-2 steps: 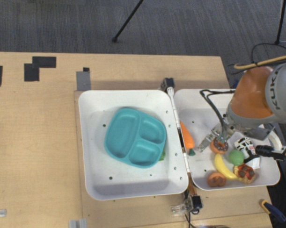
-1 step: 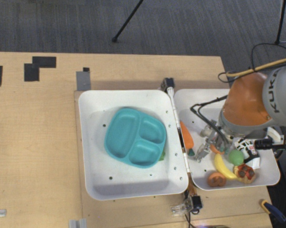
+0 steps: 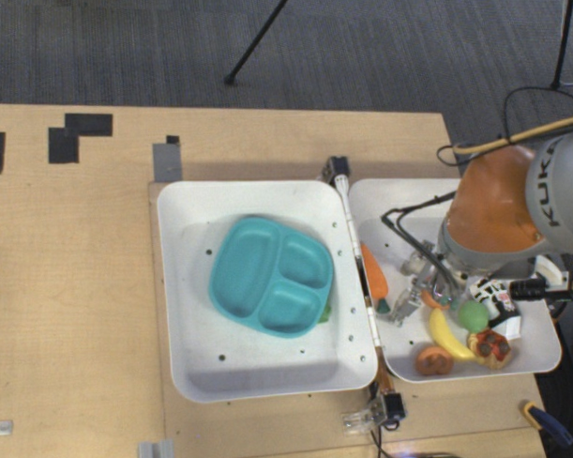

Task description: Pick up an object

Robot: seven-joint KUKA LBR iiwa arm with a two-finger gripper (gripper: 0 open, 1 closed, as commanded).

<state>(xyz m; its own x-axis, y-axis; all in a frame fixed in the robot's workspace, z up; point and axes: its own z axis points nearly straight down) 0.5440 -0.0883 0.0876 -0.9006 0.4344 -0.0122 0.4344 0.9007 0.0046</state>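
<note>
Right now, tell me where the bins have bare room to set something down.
Left bin: bare floor all round the teal tray, widest along the near edge and left wall. Right bin: crowded; the carrot, banana and other toys lie under the gripper, leaving a bare patch at its far left corner.

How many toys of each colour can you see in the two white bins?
Teal: 1, the teal plastic divided plate in the left bin
Orange: 1, the orange toy carrot
Yellow: 1, the yellow toy banana
Green: 1, the round green toy fruit
Brownish-orange: 1, the round toy fruit
Red mixed: 1, the red multicoloured toy
Total: 6 clearly seen; others are hidden under the arm.
</note>
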